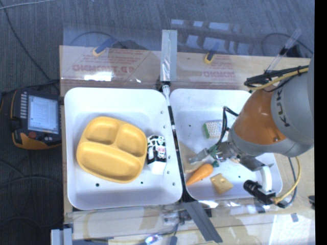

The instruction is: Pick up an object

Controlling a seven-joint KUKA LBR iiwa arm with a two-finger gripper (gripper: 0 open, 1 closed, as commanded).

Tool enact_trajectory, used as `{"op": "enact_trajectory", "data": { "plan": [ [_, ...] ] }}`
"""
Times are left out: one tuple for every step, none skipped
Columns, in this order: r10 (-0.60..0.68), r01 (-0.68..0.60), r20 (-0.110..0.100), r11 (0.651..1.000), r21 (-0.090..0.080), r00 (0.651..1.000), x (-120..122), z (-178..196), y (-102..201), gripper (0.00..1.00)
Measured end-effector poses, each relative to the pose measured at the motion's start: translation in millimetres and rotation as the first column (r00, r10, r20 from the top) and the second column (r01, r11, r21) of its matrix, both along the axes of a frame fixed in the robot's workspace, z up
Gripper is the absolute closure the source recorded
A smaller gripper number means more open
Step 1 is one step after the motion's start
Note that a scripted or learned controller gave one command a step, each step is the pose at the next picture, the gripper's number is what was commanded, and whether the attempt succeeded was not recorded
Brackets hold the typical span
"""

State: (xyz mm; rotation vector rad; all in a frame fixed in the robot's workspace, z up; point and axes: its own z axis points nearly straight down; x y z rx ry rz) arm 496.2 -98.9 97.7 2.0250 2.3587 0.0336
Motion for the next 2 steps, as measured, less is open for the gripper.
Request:
{"op": "enact_trajectory", "data": {
  "plan": [
    [-0.072,0.072,-0.040,0.997,0.002,0.997,44.1,85.9,8.7,0.00],
    [-0.162,0.162,-0.041,0.987,0.001,0.986,40.1,81.8,-71.7,0.00]
  ]
}}
